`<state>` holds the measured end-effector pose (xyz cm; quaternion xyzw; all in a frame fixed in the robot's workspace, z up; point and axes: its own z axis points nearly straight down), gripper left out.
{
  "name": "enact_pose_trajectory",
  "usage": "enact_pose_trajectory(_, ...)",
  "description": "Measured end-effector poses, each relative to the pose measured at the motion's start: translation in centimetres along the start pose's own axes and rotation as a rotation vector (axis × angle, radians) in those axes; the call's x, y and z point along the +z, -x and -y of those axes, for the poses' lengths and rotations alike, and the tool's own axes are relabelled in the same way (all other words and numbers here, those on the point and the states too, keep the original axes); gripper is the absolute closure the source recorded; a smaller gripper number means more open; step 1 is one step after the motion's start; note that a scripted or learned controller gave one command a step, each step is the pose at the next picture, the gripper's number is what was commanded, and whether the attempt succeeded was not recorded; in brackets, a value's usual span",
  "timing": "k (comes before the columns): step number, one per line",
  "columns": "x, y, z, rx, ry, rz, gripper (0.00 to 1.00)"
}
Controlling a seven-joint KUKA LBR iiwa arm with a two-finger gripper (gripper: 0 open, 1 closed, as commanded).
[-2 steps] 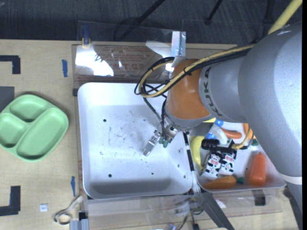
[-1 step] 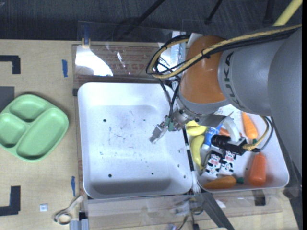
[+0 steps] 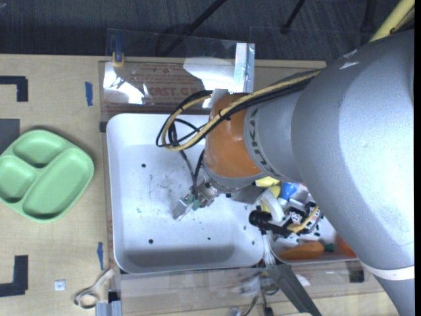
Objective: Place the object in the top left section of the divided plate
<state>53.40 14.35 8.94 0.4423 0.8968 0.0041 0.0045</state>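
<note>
One gripper (image 3: pixel 186 205) hangs low over the left white bin (image 3: pixel 131 176); we cannot tell whether it grasps anything. Behind it, across the bin wall, lie the jumbled objects (image 3: pixel 289 212), our likely pick. Far ahead waits the green divided plate (image 3: pixel 45 174), positioned clear for placement.

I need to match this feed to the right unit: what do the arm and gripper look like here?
The arm is bulky, rounded and smooth grey, with an orange band above the wrist. Black and yellow cables run along it and loop out near the band. The gripper at its tip is small and slim, metallic grey with a touch of green.
</note>
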Motion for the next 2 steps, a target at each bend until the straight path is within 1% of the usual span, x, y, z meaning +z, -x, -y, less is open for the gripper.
enact_pose_trajectory(1,-9.5,9.1,2.6,0.229,-0.011,-0.002,0.0)
enact_pose_trajectory(2,-6.9,6.2,3.2,0.374,0.029,0.036,0.0)
